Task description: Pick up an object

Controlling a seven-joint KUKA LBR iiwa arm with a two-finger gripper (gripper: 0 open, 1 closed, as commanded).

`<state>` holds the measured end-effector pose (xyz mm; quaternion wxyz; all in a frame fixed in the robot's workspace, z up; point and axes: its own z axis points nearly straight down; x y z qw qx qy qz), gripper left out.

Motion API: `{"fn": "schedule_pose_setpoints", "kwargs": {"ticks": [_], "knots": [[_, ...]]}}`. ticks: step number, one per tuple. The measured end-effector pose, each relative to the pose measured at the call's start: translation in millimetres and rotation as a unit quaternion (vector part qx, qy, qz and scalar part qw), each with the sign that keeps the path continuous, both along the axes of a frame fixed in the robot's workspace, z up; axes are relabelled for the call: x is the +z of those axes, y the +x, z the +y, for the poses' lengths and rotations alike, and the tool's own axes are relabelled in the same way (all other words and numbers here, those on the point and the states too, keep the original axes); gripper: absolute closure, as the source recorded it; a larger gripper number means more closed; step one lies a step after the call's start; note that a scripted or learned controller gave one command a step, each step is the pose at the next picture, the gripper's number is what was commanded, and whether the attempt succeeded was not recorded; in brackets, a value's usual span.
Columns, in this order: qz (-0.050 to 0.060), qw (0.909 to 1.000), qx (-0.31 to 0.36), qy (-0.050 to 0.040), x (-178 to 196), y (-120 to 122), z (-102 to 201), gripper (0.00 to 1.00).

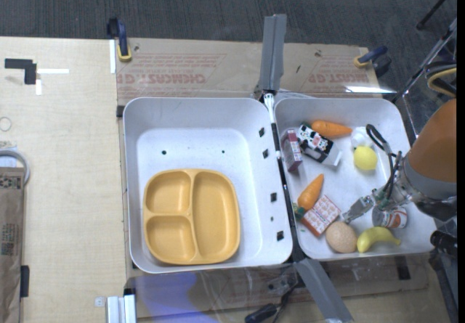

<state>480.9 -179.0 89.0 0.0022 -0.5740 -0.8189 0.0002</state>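
Across the bench, left to right: left bin [138,169] holds a yellow three-compartment plate [192,216]. Behind both bins, cardboard [218,67] printed "CHEMCAZ", reading upside down. Right bin [396,115] holds a maroon packet [292,152], cow-patterned carton [315,142], two carrots, one lying level at the rear [331,128], one [312,190] slanting with its tip up-right; red box [320,215], round bun [341,237], lemon [365,159], banana [378,239], long axis level. Gripper [370,203] sits low beside a small can [393,218]; finger opening cannot be judged.

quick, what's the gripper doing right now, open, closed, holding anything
Gripper: low in the right bin, near the banana; open or closed cannot be told, and nothing shows between its fingers.
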Motion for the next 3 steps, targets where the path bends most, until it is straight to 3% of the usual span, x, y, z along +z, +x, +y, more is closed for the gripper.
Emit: {"fn": "schedule_pose_setpoints", "kwargs": {"ticks": [1, 2, 3], "knots": [[0.0, 0.9998, -0.021, -0.0003, -1, 36, 9, 0.0], [0.001, 0.9896, -0.144, 0.0015, 0, 49, -30, 0.0], [0.008, 0.8864, -0.463, 0.0082, 0, 146, -25, 0.0]]}}
